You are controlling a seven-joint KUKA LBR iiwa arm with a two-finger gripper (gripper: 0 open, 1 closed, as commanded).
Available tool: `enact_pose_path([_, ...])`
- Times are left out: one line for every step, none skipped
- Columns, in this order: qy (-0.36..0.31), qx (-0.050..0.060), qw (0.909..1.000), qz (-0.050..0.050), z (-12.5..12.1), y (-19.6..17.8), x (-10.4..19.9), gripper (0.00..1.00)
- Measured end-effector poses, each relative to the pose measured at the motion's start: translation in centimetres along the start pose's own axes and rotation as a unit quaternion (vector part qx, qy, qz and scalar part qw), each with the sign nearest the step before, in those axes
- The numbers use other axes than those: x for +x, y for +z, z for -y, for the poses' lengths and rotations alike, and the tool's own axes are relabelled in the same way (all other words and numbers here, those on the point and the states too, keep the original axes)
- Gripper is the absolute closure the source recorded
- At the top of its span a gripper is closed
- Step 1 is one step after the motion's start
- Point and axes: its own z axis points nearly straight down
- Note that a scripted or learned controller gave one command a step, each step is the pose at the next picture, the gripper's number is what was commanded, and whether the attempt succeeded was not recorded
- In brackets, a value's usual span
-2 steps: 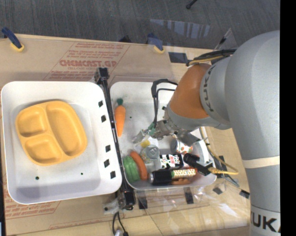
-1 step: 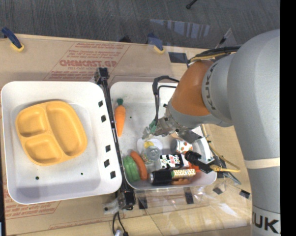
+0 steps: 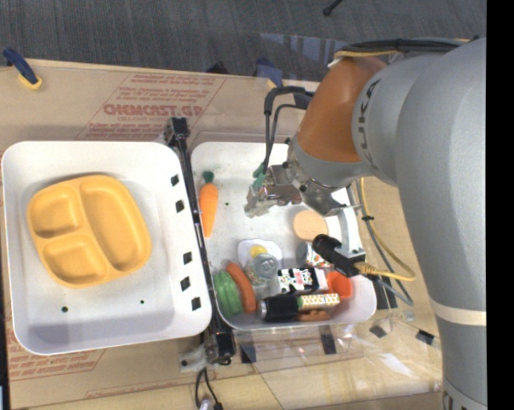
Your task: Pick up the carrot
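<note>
Bench level; right bin (image 3: 227,156) holds the work. Arm (image 3: 385,118) hangs over that bin, gripper (image 3: 259,196) near the carrot (image 3: 207,207) but apart from it; finger state: cannot tell. Step judged: approach. Next: shift left, descend. Carrot lies along the bin's left wall, green top away from camera, tip toward it.

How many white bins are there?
2. The left white bin holds a yellow divided plate. The right white bin holds the carrot and other toys; the arm covers part of it.
</note>
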Motion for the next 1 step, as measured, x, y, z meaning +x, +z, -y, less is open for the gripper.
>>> enact_pose_path([-0.039, 0.003, 0.9992, -0.001, -1.21, 10.49, -1.91, 1.0])
